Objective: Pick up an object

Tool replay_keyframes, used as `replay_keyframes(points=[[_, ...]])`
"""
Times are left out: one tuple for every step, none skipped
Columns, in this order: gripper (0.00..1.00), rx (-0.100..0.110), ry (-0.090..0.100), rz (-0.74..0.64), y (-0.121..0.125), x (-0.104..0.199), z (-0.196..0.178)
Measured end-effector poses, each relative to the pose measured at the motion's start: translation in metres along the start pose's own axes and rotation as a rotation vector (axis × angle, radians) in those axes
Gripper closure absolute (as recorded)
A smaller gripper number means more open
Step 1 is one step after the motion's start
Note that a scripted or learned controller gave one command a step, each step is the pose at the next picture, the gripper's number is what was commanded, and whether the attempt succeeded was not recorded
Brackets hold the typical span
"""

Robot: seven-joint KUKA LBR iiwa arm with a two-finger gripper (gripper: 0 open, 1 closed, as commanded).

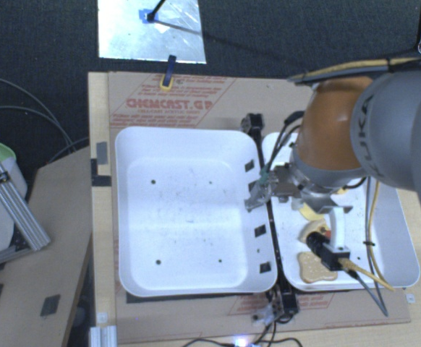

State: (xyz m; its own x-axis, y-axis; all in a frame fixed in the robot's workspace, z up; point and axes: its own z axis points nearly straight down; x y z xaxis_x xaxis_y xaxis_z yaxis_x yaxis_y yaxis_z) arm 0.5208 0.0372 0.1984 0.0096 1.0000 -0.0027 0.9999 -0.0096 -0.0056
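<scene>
Reaching in from the right, arm (391, 121) sits over the right bin (406, 262), wrist pointing down close to the wall it shares with the left bin (189, 215). Gripper (313, 202) is tucked under the wrist, so I can't tell whether it's open or closed. Pick candidates, both in the right bin: yellow piece (314, 229) just beside the wrist, tan flat piece (312, 268) at the bin's near edge, close to the yellow one.

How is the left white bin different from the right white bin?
The left bin shows a bare floor with dark dots; the right bin holds a tan piece and a yellow piece. The left bin is in full sight; the arm hangs over the right bin. Both are white and shallow.
</scene>
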Motion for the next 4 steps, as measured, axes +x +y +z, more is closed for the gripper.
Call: replay_keyframes(points=[[0.0,-0.003,0.006,-0.021,-0.037,0.11,0.042],[0.0,-0.026,0.004,-0.007,0.02,0.05,-0.118],[1.0,-0.011,0.003,-0.015,0.017,0.054,-0.119],[1.0,-0.007,0.005,-0.019,-0.038,0.13,-0.138]])
